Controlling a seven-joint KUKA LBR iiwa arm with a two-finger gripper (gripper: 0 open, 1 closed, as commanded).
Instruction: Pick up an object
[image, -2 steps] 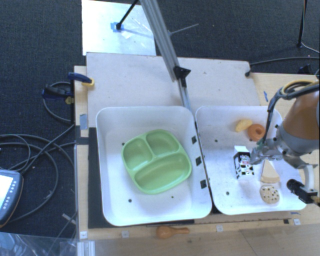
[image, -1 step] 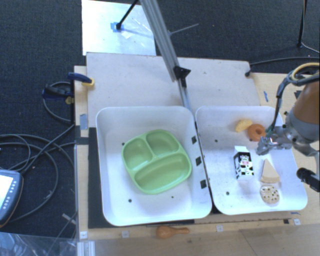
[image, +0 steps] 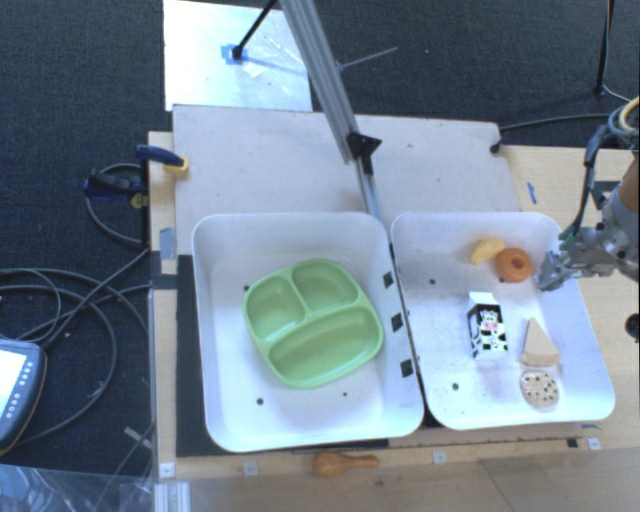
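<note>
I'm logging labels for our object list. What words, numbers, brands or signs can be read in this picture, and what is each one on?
No text can be read here.
The small carton in the right bin has black and white print, too blurred to read.
The screen of the handheld device at the left edge is lit, but too small to read.
The green divided plate bears no marking that I can make out.

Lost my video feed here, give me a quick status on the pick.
Gripper over right bin, nothing visibly held. Doughnut just beside it, untouched. Milk carton, wedge, cookie lie apart; nothing blocking.
</note>
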